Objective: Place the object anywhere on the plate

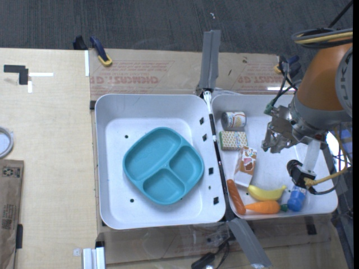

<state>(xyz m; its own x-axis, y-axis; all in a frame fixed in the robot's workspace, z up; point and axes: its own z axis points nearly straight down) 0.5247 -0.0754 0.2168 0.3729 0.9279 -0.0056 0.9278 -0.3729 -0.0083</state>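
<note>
Arm over the right bin.
Jaws [274, 142] right of the can [233, 120]; their state unclear. Plate [162, 165] bare.

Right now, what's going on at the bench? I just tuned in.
The arm's gripper hangs over the right bin, above a can, a small box, a carton, a banana and a carrot. I can't see anything between its fingers. The blue plate sits in the left bin with nothing on it.

Dark grey carpet [140, 10] beyond pale wood bench [45, 128]; cardboard sheet [162, 72] behind bins.
</note>
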